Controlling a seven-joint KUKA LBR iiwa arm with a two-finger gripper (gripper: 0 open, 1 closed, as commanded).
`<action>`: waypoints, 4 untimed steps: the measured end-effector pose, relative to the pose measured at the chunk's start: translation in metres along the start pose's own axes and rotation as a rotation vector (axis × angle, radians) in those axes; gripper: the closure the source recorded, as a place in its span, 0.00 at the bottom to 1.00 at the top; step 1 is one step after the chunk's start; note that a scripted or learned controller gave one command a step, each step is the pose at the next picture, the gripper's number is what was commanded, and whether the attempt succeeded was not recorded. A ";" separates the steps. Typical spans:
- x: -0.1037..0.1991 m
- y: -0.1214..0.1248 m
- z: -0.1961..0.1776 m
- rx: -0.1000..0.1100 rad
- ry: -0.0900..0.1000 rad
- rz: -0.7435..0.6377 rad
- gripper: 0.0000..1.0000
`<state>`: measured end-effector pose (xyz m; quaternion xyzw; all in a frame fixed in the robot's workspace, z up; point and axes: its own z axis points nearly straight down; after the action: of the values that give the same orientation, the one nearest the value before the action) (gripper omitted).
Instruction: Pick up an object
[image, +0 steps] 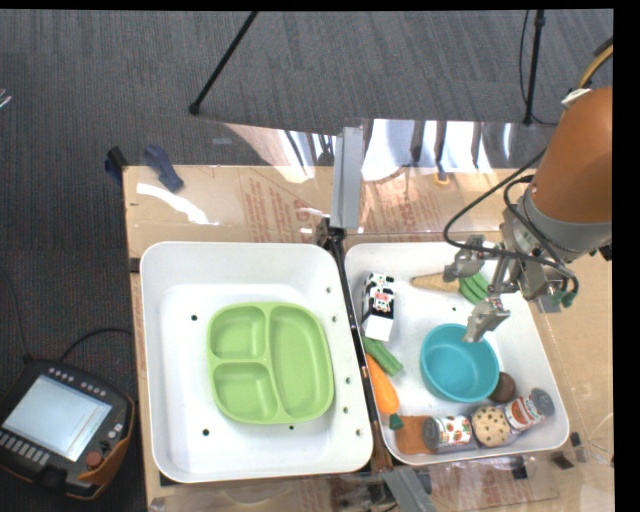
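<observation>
Objects for pickup lie in the right bin (556, 400): a blue bowl (459, 364) at centre, a milk carton (378, 306) and carrot (384, 391) along the left wall, an ice-cream cone (432, 281) at the back, and a cookie (491, 425) with small cans (451, 433) along the front. The pincer (484, 325) hangs over the bowl's back rim, nothing visible between its fingers; their spread cannot be determined. A green divided plate (270, 362) sits in the left bin (170, 280).
</observation>
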<state>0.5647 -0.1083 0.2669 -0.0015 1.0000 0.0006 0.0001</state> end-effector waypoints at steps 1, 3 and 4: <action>-0.050 -0.041 0.166 -0.004 0.016 0.035 0.00; 0.009 0.022 0.180 -0.001 0.001 0.050 0.00; -0.039 0.015 0.180 0.000 -0.001 0.153 0.00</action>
<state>0.6041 -0.0927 0.0874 0.0749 0.9972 0.0004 0.0004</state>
